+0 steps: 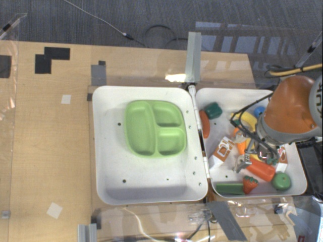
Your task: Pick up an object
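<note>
While the grey arm with its orange band (290, 107) reaches in from the right of the frame, its two-finger gripper (250, 160) hangs low in the right white bin (303, 183), just above an orange carrot-shaped toy (261, 171). Whether it grips anything, I cannot tell. A green divided plastic tray (155, 127) sits in the left white bin (111, 185).

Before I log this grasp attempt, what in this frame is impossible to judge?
- Pincer in the camera view: whether it grips anything; the arm's orange band and cables overhang it.
- Yellow and blue items: partly covered by the arm, so their shapes are unclear.
- Small carton: print too small to read.
- Red item at the right bin's left wall: identity unclear.
</note>
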`<action>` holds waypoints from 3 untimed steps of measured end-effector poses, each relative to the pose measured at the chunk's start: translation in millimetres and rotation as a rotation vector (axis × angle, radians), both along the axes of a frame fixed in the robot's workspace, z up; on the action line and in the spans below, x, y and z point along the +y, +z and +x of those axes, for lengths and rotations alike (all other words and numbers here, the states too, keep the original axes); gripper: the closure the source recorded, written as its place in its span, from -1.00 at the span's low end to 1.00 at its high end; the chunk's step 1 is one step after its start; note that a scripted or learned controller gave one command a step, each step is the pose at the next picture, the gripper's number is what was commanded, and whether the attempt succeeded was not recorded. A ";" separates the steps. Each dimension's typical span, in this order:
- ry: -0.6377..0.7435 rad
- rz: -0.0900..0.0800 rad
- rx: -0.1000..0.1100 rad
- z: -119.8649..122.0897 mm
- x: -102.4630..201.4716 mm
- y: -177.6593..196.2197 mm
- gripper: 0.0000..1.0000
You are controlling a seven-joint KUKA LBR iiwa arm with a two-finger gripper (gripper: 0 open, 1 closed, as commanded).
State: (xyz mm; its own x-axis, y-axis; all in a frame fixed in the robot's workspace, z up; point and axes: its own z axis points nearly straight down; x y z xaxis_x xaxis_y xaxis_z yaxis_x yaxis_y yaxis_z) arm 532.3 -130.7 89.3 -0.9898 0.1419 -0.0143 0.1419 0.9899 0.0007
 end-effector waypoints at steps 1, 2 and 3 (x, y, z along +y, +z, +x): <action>0.041 -0.001 0.003 5.7 0.0 -0.1 -1.00; 0.056 -0.005 -0.004 5.6 38.4 0.4 -1.00; 0.161 0.000 0.000 25.9 18.9 -0.3 -1.00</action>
